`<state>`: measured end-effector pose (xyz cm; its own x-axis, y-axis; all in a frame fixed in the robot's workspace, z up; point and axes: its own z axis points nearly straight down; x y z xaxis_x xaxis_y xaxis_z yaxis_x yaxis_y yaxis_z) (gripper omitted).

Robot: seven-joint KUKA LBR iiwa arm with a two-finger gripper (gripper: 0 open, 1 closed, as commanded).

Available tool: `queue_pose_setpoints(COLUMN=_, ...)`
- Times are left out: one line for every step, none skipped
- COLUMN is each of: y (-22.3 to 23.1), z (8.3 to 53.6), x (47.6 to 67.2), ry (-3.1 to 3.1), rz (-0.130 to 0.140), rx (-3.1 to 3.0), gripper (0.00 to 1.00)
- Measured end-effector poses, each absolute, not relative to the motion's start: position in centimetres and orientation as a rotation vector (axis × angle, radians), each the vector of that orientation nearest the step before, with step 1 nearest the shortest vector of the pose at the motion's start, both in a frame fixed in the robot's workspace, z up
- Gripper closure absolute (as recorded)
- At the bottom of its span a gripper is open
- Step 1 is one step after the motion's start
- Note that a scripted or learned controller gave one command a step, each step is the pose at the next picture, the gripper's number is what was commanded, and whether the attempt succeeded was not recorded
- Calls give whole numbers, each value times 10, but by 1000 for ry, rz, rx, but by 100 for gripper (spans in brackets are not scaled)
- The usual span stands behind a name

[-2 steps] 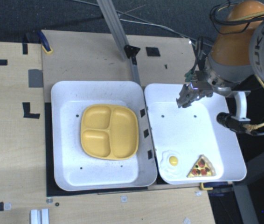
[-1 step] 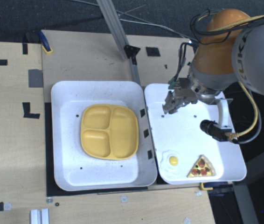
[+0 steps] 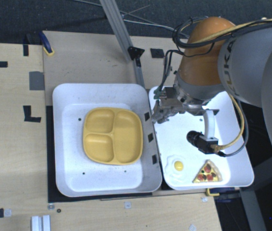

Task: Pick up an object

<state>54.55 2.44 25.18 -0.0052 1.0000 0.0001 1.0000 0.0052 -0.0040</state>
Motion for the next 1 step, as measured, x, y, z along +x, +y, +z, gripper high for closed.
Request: queue_pose_setpoints(y=80, z=248, x=521, ry=-2227, rz=4, rx=-2212, gripper=100)
